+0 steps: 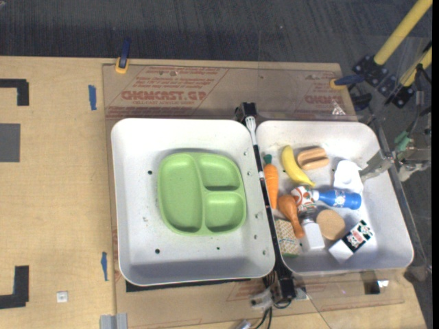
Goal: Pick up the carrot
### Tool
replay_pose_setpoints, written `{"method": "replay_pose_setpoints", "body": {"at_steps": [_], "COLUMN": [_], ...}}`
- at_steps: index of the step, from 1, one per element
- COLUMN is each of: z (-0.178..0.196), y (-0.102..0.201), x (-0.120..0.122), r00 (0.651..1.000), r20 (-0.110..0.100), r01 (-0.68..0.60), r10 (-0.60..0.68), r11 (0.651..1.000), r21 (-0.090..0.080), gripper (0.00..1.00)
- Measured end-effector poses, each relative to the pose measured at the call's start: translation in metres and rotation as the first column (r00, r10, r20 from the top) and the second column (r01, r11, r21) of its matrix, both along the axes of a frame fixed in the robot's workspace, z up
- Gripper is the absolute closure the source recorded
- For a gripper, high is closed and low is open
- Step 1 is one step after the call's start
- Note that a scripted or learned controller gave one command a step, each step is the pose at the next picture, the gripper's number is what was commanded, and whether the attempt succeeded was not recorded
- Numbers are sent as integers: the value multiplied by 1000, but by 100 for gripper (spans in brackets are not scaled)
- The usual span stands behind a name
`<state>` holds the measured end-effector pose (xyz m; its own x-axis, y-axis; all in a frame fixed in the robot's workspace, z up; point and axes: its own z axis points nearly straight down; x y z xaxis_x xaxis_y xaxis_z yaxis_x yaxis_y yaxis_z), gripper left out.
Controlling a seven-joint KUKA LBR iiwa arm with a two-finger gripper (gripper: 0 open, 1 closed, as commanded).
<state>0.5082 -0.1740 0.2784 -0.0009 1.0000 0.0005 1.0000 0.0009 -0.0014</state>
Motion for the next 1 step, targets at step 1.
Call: {"method": "replay_pose_setpoints", "body": {"at_steps": [1], "z": [-172], "y": [57], "x": [-12], "r00": [992], "r20": [-12], "r01": [-128], "r10": [128], "r11": [992], "r21": [7], "gripper": [0]}}
